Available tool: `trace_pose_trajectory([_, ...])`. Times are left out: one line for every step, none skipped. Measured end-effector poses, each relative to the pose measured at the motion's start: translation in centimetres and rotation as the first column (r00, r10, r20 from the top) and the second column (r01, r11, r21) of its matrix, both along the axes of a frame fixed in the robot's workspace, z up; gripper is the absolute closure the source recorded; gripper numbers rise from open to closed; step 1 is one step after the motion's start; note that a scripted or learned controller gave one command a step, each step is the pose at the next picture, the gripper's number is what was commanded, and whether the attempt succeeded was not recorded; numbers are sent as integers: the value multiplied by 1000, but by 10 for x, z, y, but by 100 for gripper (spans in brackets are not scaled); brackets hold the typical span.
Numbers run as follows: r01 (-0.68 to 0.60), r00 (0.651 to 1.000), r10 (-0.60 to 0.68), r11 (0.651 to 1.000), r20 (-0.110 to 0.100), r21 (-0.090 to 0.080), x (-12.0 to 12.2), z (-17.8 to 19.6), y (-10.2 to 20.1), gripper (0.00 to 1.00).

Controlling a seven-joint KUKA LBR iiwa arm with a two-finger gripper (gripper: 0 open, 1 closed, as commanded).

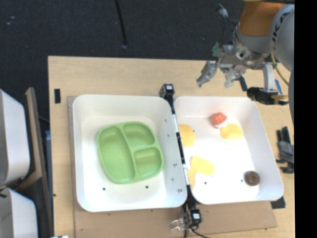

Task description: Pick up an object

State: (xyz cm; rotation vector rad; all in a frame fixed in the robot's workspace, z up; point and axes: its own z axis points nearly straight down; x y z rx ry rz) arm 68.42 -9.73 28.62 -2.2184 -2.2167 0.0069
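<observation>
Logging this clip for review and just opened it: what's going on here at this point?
A grey arm with an orange band reaches in from the right, its two-finger gripper hanging open above the far edge of the right white bin, with nothing between its fingers. That bin holds three flat yellow pieces, a small red-orange round object and a small brown round object, all still lying loose. The left white bin holds a green divided plastic plate. No pick has happened yet.
</observation>
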Motion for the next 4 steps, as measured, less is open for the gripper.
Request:
trace_pose_trajectory([0,1000,0,1000,8,0,1,5,0,0])
trace_pose_trajectory([0,1000,0,1000,3,-1,-7,-52,-5,0])
trace_pose_trajectory([0,1000,0,1000,4,-1,-7,-97,1,0])
trace_pose_trajectory([0,1000,0,1000,4,-1,-6,-142,-6,0])
